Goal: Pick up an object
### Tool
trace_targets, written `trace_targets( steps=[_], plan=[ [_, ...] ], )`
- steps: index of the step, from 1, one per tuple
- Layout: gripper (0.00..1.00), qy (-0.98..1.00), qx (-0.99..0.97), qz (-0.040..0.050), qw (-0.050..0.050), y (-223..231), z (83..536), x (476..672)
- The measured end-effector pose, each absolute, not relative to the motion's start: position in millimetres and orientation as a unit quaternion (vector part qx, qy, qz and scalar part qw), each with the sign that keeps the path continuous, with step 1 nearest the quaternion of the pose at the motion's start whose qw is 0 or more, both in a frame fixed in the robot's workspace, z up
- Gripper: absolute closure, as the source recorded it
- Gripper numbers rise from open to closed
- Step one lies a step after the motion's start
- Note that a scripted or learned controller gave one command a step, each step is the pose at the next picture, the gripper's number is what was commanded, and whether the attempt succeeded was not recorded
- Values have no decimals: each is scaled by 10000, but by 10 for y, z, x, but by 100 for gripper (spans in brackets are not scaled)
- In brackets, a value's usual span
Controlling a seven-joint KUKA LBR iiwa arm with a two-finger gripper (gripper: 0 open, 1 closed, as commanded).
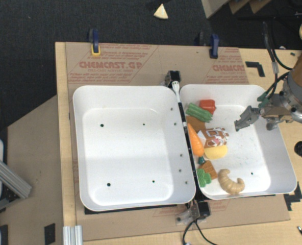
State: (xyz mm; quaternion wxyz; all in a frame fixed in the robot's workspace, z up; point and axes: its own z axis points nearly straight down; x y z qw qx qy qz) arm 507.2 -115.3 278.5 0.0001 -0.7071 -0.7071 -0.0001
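Note:
The right bin (273, 157) holds several toy foods along its left side: a red pepper (207, 105), a green vegetable (199, 112), an orange carrot (195, 140), a brown-and-white packet (214, 135), a yellow lemon (216, 151), a small green piece (204, 177) and a tan croissant (231, 181). My gripper (244, 120) hangs over the bin's upper middle, to the right of the food pile, with nothing seen between its fingers. The arm comes in from the right.
The left bin (90, 137) stands beside the right one on a cardboard sheet (125, 60). Blue clamps (94, 40) (214, 45) hold the sheet's far edge. A black clip (173, 78) sits between the bins at the top.

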Motion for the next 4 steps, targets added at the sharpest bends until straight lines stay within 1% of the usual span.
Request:
trace_targets(
  steps=[1, 2, 3, 4],
  plan=[
    [0, -7083, -7059, 20, 39, -985, 1475, 5562],
    [0, -7070, -7072, -62, -92, -1059, 1073, 5595],
    [0, -7082, -7059, -103, -52, -1182, 985, 5702],
    [0, -7082, -7060, -60, -96, -1030, 987, 6251]
  ],
)
